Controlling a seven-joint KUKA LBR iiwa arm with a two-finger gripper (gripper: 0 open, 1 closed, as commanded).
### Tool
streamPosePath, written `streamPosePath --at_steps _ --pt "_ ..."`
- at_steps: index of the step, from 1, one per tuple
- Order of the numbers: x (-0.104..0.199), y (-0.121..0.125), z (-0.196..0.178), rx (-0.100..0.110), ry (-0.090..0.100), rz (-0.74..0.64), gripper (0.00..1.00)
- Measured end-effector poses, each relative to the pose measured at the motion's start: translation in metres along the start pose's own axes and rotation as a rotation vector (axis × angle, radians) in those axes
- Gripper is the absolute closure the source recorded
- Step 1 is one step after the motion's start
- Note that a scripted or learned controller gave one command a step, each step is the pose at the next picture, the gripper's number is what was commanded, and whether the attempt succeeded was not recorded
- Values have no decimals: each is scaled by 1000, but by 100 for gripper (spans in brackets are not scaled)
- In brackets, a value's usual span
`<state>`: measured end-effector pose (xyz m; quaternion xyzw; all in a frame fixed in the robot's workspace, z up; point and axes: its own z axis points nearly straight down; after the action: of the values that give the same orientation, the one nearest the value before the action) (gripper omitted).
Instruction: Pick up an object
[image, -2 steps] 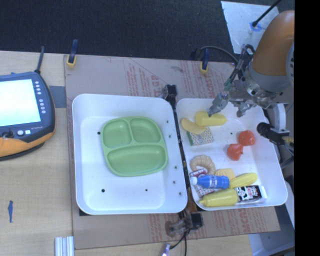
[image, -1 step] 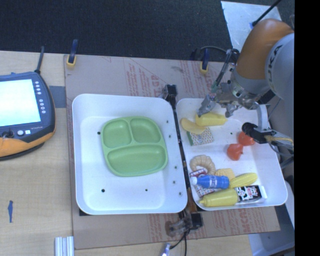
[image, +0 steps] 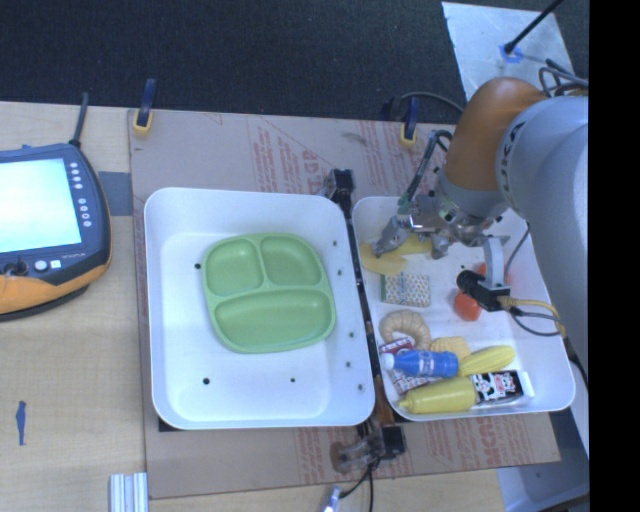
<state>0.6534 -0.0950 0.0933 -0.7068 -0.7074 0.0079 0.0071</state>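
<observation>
Nothing lifted yet: gripper (image: 400, 240) low at the far end of the right bin (image: 560, 385), fingers spread wide above a yellow piece (image: 380, 262), every object lying loose

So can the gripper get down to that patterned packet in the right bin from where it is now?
Probably yes. The gripper hangs over the right bin's far end, and the patterned packet lies just below it in the view, uncovered, with nothing stacked on it.
</observation>
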Motion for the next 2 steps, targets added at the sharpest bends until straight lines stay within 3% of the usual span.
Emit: streamPosePath --at_steps 1,2 --pt "-49 2 -8 -18 1 0 0" --pt "-29 3 -1 -15 0 -2 0"
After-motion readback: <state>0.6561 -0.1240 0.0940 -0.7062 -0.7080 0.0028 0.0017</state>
